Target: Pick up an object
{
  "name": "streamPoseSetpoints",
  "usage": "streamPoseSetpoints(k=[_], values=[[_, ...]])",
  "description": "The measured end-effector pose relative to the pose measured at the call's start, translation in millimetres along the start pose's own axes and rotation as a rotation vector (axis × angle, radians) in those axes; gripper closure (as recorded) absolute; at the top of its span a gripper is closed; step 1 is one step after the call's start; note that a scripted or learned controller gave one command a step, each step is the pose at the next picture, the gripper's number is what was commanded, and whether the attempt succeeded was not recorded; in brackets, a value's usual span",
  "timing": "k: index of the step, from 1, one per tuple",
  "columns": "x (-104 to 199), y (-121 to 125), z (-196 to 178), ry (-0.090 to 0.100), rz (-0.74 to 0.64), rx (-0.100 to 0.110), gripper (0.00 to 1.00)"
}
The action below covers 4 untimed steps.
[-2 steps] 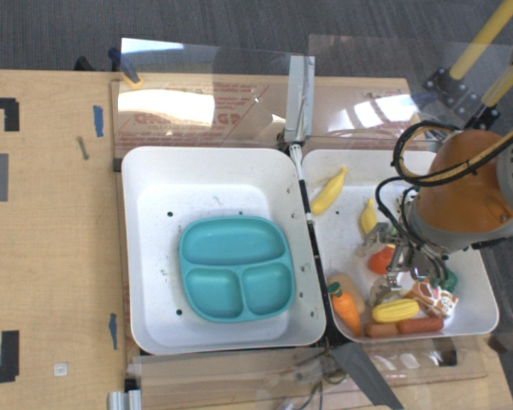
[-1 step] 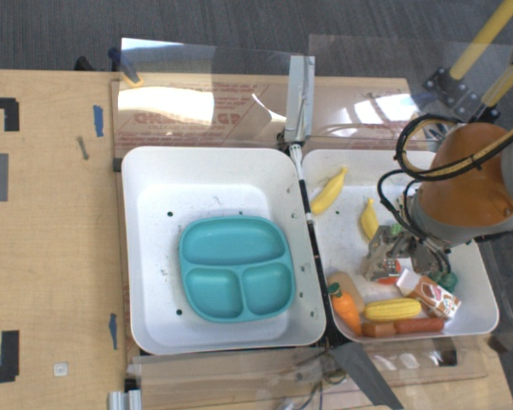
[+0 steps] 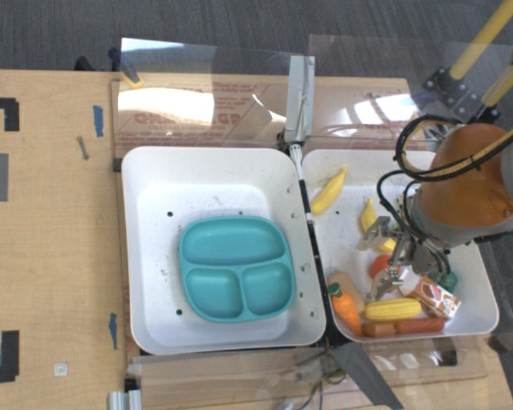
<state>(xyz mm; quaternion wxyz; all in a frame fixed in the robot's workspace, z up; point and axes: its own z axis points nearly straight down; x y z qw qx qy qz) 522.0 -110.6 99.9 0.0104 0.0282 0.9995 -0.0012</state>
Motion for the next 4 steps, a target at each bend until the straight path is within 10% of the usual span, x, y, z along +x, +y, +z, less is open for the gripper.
streamPoseSetpoints(k=[1,2,4], values=[[-0.3,5.6,10.7,0.011,0.024,0.000,0.00],[-4.5,6.4,-0.8,-0.002,0.024,0.001,1.00],[-106.7,76.3,-177.0,0.011,0.016,-0.003,1.00]])
